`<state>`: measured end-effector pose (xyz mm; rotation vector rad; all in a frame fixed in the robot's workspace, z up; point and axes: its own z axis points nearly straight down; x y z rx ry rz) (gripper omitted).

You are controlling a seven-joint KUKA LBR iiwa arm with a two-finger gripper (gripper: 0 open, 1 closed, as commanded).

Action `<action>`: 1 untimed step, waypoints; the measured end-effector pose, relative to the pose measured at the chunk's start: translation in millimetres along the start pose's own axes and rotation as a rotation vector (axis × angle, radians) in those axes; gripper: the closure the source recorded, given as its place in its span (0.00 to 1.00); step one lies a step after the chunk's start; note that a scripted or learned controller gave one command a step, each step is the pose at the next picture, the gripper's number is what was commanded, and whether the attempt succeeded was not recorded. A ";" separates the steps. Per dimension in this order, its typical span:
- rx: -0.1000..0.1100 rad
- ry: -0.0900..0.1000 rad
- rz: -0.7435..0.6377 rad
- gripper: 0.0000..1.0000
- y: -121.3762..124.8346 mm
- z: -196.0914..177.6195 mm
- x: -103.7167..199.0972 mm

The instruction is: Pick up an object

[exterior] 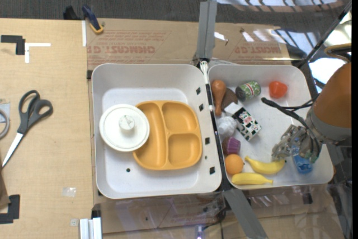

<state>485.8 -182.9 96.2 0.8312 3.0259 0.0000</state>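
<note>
The right bin (291, 73) holds several small objects: a green ball (248, 90), a red piece (278, 88), a brown and orange item (218, 91), a black-and-white box (246, 123), a white crumpled thing (226, 127), a purple piece (232, 146), an orange (234, 164) and two yellow bananas (266, 165) (251, 179). My gripper (293, 145) hangs low over the bin's right front part, just right of the upper banana. A blue object (304, 165) lies right beside it, partly covered by the wrist.
The left bin (106, 176) holds a yellow divided plate (170, 134) and a white round lid (125, 127). Scissors (28, 115) lie on the bench at the left. A black cable (285, 109) runs across the right bin towards the arm.
</note>
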 end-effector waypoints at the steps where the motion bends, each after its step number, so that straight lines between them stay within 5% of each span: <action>1: 0.001 0.002 0.254 1.00 72.7 4.6 15.2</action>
